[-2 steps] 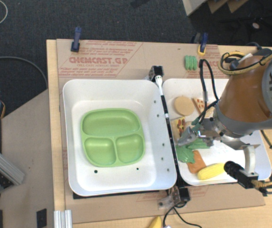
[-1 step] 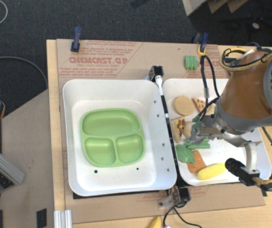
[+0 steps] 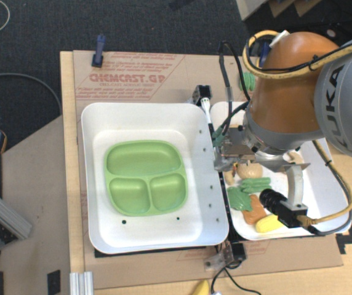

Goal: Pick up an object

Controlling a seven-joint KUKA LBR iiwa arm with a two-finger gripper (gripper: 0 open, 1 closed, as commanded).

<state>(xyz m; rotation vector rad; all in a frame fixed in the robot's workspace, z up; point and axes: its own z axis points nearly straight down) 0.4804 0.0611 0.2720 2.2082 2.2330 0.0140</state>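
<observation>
Camera view: arm over the right bin, small stuff bunched under it.
Grey/orange arm covers most of the right bin. Left bin has a green divided plate lying flat mid-bin. Gripper is low over the right bin's left side, and I can't tell if it's open or closed. Objs just beside it, in the right bin: green toy, orange piece, yellow piece, beige lump.
</observation>
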